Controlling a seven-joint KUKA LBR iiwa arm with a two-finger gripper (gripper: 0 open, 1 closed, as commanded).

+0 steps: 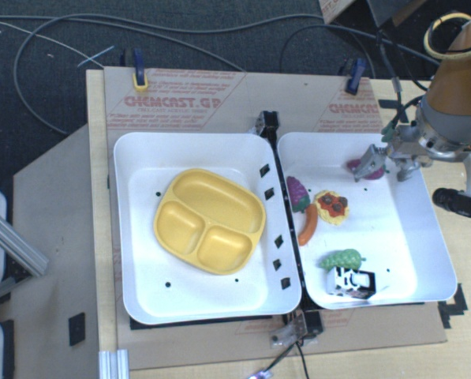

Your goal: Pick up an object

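My gripper [386, 167] hangs over the far part of the right bin [424, 235], its two grey fingers spread apart with nothing between them. A small magenta object [356, 166] lies at the outer side of the left finger [369, 163], partly hidden by it. Further in the right bin lie a purple grape bunch [297, 192], an orange carrot [308, 225], a yellow and red pizza slice [331, 207], a green leafy toy [342, 258] and a black and white object [353, 281].
The left bin [132, 212] holds a yellow divided plate [210, 220]. A black divider with clips [278, 212] runs between the bins. Blue clamps [140, 68] [353, 73] hold the board at the back. The arm's orange band [456, 85] stands at the right.
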